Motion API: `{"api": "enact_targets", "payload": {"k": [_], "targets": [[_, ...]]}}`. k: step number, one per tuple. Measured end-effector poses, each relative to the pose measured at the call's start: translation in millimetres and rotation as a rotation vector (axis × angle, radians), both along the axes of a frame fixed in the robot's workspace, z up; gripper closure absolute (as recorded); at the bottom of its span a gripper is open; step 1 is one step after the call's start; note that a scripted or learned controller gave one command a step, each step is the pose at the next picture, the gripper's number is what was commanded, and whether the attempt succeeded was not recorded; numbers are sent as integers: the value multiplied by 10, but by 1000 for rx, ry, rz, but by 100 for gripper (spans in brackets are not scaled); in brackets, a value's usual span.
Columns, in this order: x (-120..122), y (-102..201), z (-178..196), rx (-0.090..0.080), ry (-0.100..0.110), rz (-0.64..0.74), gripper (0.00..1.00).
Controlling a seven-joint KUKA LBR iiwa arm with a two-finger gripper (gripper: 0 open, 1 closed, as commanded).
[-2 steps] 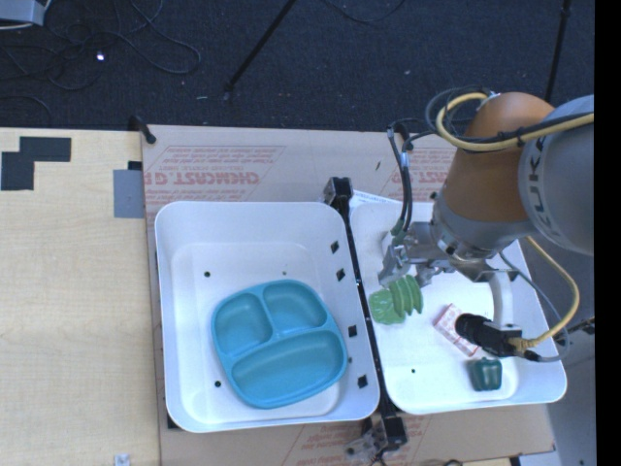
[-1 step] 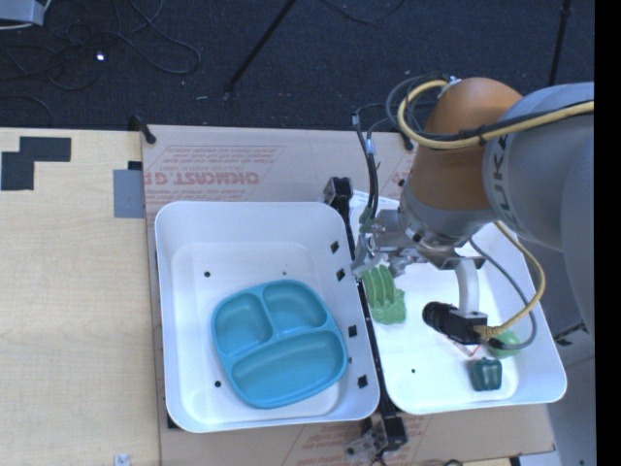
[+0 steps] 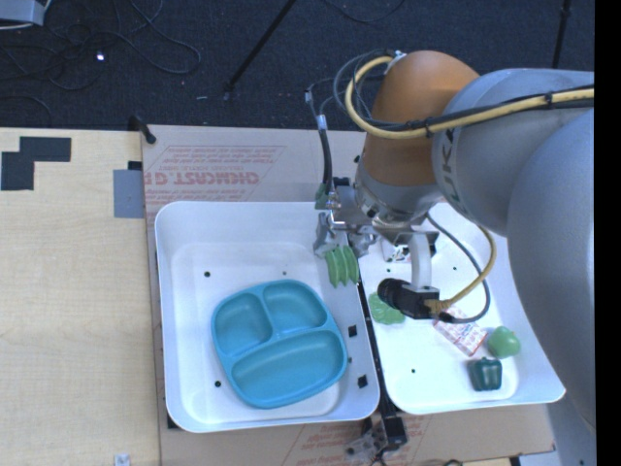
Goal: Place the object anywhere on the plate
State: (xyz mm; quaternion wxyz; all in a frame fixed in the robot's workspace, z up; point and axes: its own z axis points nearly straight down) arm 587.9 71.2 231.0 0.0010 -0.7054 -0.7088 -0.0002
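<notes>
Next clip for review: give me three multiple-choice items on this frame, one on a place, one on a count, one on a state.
1. Where does the blue plate lie?
A. left bin
B. right bin
C. bare bench
2. How many compartments has the plate?
A. two
B. three
C. five
3. What sits on the plate?
A. green object
B. sachet
C. nothing

Answers: 1 A, it rests on the floor of the left bin. 2 B, two small sections above one large. 3 C, the pincer hangs with green fingers over the divide between the bins, and the green ball lies in the right bin.
</notes>
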Motion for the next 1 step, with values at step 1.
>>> {"api": "enact_targets", "payload": {"k": [1], "targets": [[201, 529, -120, -1, 2, -1, 100]]}}
